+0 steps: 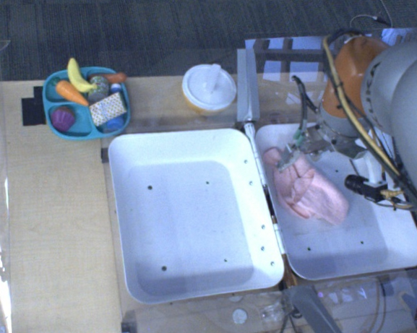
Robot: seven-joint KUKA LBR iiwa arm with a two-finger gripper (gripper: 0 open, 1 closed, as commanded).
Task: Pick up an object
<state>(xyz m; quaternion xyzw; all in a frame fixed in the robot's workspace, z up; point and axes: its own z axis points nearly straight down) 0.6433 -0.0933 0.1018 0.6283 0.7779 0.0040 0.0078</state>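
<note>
In the right of the frame, the gripper (299, 149) sits over the upper left of the right bin (361, 254), touching the top of a pink cloth (310, 189) lying there; whether its claw is apart or together, I cannot tell.

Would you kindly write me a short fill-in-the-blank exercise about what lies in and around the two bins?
1. The pink cloth lies in the ____ bin.
2. On the blue tray, the banana is coloured ____.
3. The white lidded cup stands ____ the bins, on the bench.
Missing words: right; yellow; outside
</note>
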